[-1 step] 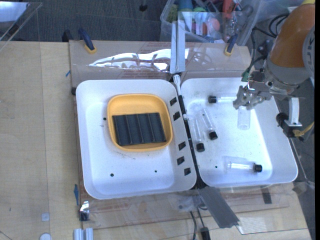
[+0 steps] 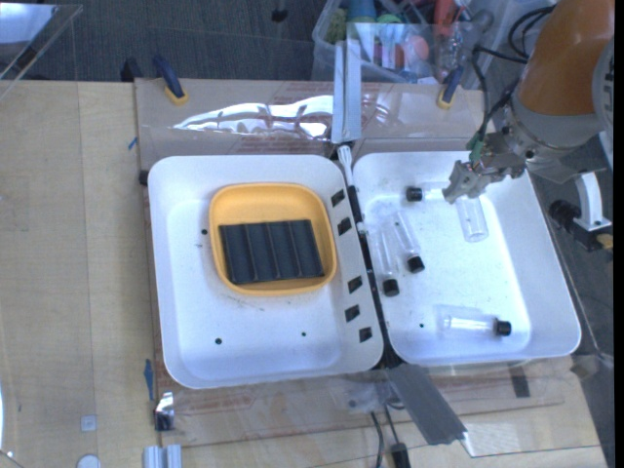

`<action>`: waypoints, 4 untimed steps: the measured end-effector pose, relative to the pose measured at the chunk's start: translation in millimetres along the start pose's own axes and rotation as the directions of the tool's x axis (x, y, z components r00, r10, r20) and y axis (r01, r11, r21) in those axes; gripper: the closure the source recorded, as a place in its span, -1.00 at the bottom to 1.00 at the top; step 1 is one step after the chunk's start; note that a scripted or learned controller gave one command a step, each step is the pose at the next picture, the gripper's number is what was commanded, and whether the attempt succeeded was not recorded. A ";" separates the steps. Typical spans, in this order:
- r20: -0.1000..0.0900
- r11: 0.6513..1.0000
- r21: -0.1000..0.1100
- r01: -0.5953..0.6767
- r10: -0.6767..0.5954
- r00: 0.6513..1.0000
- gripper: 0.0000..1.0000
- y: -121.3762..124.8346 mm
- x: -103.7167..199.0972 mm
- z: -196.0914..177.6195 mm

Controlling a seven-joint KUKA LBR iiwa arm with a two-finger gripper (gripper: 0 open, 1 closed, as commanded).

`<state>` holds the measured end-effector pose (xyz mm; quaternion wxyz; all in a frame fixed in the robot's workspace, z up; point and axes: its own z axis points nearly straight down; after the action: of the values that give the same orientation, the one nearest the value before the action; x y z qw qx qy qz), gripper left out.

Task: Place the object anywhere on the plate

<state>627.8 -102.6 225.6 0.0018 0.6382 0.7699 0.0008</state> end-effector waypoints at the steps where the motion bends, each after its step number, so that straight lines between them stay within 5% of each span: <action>1: 0.000 0.979 -0.001 0.203 -0.203 0.979 1.00 16.2 9.4 -19.4; 2: 0.001 0.876 -0.002 0.483 -0.483 0.876 1.00 28.2 6.9 -23.9; 3: -0.004 0.683 -0.001 0.730 -0.730 0.683 1.00 12.3 28.7 -34.7; 4: 0.004 0.392 -0.003 0.920 -0.920 0.392 1.00 31.0 27.8 -28.3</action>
<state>653.0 -69.4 253.9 0.0041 0.1081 0.9941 0.0010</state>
